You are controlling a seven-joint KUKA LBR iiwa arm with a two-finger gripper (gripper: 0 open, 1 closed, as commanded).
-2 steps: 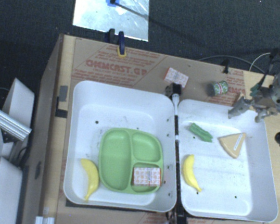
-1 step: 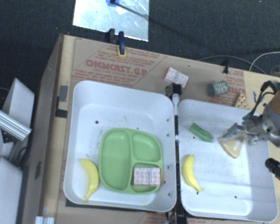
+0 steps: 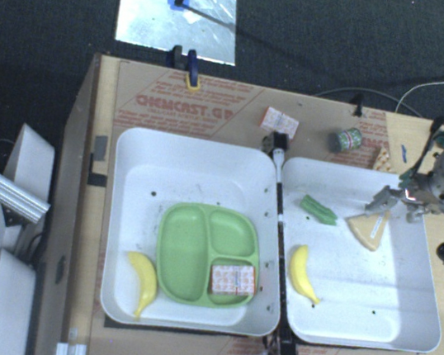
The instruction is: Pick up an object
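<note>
Your arm reaches in from 3 o'clock, wrist angled down over the right bin point(image 3: 423, 330). The end effector point(image 3: 384, 208) sits with its fingers spread narrowly (metal tips showing) at the tan wedge point(image 3: 366, 230), which lies at the bin's 1 o'clock, not between them.

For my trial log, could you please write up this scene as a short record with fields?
left bin: green divided plate, a small printed packet in the plate's lower right compartment, a banana beside the plate at lower left
right bin: green pod-shaped piece, tan wedge, second banana
claw: at the right bin's upper right, just above the tan wedge
claw contents: nothing seen held
bench behind bins: small can, paper tag
</note>
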